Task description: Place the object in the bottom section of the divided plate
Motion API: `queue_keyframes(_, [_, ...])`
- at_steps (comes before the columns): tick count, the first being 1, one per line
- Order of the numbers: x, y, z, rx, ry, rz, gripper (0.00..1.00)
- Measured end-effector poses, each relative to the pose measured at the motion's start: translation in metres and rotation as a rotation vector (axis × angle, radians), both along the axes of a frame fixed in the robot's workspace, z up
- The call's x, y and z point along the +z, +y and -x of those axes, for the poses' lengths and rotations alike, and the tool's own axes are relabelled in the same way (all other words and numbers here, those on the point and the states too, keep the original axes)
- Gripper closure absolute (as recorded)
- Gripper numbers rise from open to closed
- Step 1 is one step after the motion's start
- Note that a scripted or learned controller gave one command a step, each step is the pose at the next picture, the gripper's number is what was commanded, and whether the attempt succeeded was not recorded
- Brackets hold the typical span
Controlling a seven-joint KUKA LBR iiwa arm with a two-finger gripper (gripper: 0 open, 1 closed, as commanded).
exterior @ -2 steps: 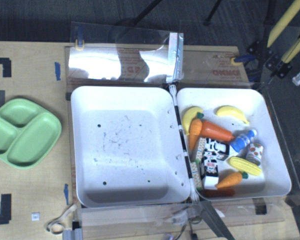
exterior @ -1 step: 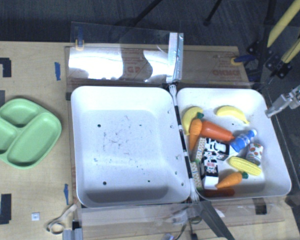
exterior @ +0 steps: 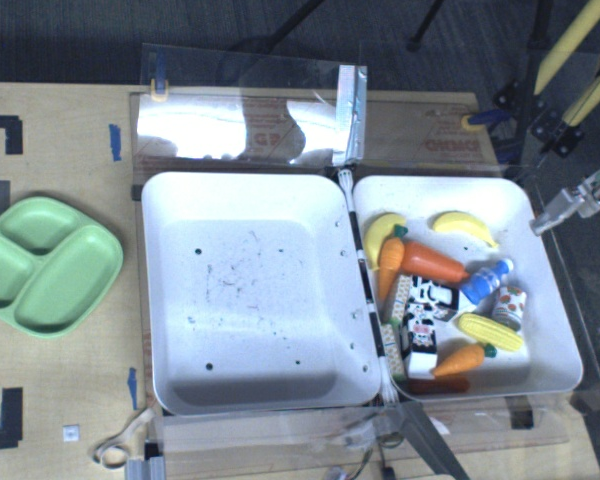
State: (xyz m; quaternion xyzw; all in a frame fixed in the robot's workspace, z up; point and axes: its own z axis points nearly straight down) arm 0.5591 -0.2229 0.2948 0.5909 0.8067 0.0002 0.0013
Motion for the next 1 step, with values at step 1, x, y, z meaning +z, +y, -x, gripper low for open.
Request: queue_keyframes(1, [0.0, 0.0001, 0.0, 0.0, 0.0, 0.0, 0.0])
